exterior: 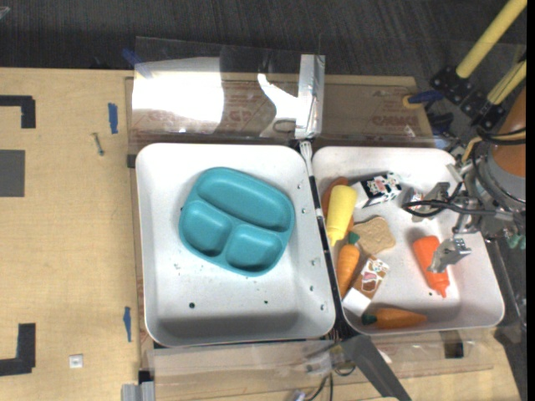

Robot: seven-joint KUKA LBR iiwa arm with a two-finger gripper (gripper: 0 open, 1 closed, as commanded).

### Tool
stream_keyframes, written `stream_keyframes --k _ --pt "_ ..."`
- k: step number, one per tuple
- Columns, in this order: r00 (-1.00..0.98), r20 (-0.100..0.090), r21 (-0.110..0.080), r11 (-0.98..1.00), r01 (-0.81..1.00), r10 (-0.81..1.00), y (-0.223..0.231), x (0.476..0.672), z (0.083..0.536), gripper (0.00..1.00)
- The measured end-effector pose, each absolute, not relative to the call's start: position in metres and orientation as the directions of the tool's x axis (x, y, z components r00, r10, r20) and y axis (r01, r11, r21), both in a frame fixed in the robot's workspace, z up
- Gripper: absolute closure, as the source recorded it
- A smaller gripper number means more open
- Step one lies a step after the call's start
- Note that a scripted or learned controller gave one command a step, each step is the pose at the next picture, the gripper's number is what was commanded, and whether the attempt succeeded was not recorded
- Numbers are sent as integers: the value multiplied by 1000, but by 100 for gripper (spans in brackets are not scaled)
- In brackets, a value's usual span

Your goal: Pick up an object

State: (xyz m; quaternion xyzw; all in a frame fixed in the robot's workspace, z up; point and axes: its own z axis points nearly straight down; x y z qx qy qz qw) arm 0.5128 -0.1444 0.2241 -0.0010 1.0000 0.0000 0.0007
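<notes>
The right bin (483, 297) holds several toy foods. An orange carrot (426, 253) lies at its right side, pointing toward the front. My gripper (452, 254) hangs low right over that carrot's right edge, with the grey and orange arm (501, 170) reaching in from the right. Whether it touches the carrot is unclear. Further left lie a yellow corn cob (339, 210), a tan bread slice (378, 236), a small carrot (347, 266), a printed packet (373, 276) and a black-and-white toy (380, 187). Another carrot (401, 316) lies along the front wall.
The left bin (159, 224) holds a teal divided plate (236, 219). A clear plastic sheet (217, 98) and a metal bracket (308, 94) stand behind the bins. Yellow poles (493, 27) rise at the upper right. Cables (435, 203) hang off the wrist.
</notes>
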Motion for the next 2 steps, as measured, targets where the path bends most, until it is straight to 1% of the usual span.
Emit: stream_keyframes --k 1,2 --pt "-1000 -1 0 1000 5 5 -192 509 95 0" --pt "-1000 -5 0 1000 1 1 -190 512 104 100"
